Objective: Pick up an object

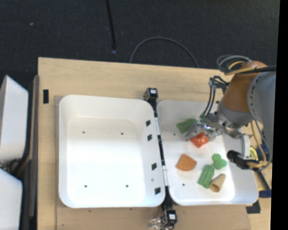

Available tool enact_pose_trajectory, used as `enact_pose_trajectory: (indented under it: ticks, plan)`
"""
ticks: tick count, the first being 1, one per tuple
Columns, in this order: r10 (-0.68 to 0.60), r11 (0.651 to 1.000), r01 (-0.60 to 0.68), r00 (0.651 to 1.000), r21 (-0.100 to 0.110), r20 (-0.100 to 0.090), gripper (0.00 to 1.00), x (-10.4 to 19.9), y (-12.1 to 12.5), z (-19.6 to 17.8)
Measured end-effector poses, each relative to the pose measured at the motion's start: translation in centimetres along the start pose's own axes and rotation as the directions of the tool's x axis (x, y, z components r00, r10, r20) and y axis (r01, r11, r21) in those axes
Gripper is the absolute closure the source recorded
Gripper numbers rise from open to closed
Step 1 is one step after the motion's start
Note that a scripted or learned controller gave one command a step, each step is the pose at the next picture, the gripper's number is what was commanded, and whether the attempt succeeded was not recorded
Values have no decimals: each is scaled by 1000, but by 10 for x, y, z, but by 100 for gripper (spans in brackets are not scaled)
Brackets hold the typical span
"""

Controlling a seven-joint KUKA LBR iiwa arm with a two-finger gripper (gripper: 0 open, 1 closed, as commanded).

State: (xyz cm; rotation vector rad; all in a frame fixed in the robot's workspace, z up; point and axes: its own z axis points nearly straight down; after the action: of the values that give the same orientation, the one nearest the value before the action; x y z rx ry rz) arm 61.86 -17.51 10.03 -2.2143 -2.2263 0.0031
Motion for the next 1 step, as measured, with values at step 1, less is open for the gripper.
enact_pose_trajectory:
  ticks: [1]
  plan:
    - [0, 1000, 0, 1000, -10, 1, 100, -2, 4, -14]
